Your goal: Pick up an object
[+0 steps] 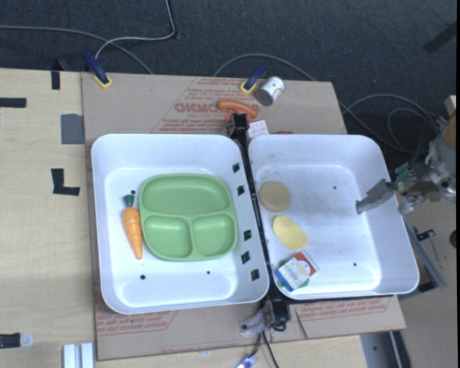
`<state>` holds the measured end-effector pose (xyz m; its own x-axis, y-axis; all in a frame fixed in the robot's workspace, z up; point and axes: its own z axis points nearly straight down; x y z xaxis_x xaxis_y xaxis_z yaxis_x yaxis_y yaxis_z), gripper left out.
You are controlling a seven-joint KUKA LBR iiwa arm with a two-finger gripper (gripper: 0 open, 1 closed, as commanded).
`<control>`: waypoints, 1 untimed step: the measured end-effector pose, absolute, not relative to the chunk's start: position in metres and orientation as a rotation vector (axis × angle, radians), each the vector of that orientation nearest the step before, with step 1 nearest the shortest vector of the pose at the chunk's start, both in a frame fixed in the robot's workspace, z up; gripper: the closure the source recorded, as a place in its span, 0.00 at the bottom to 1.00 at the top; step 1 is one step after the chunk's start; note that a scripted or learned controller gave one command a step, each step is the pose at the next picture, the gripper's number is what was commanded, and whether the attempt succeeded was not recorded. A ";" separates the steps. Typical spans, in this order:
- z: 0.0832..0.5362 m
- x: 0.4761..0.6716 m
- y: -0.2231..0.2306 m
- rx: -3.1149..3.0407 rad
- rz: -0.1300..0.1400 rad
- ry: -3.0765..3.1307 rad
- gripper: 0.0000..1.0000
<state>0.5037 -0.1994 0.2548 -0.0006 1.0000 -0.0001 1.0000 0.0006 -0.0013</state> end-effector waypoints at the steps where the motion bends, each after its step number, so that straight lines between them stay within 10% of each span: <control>1: 0.151 0.522 -0.152 -2.217 0.002 -2.221 0.00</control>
<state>0.5216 -0.1525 0.1508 -0.0017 1.0000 0.0015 1.0000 0.0017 -0.0037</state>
